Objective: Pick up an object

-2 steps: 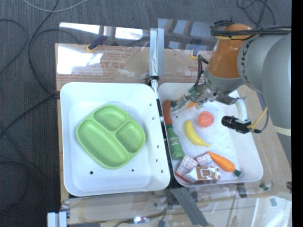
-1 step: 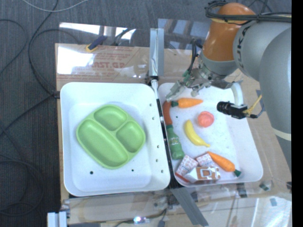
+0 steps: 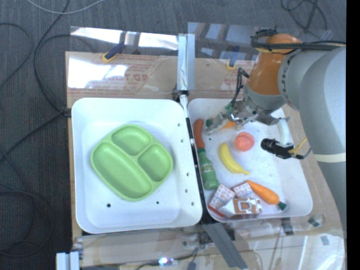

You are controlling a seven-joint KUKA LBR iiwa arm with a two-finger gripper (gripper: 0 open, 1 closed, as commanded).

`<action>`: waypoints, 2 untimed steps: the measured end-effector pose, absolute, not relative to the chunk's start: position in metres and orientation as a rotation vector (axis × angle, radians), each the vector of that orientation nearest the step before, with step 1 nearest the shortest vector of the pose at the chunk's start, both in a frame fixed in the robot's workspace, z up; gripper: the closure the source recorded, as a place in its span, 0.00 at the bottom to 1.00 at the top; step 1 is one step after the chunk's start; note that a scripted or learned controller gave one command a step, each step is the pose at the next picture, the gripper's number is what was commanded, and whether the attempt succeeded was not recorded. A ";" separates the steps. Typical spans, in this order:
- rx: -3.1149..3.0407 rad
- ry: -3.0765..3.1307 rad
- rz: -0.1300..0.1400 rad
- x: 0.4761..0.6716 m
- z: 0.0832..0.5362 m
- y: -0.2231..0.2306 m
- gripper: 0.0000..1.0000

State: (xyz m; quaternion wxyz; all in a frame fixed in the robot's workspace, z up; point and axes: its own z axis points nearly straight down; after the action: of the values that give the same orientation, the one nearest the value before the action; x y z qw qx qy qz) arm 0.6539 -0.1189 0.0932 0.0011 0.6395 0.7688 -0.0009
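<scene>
Jaws (image 3: 225,120) low in right bin (image 3: 298,198), state unclear, peach ball (image 3: 244,141) just beside, apparently untouched

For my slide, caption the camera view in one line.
Grey KUKA arm reaches into the right white bin of toy food; the left white bin holds a green divided plate.

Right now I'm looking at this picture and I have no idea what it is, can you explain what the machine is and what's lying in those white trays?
You are looking down at a slant from one fixed camera above a bench. The big grey and orange thing on the right is a robot arm. Its gripper hangs low over the right bin; nothing is visibly held. That bin has toy food: a banana, a carrot, a green bottle, a pinkish round fruit, an orange sausage-like piece and small packets. The left bin holds a green divided plate.
</scene>
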 end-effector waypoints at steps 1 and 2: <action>1.836 2.550 -0.004 0.641 0.109 -0.118 0.00; 1.895 2.493 0.008 0.616 0.090 -0.133 0.00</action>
State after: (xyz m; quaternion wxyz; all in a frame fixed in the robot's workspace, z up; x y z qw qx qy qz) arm 0.6155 -0.1332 0.0902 0.0052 0.6050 0.7962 0.0027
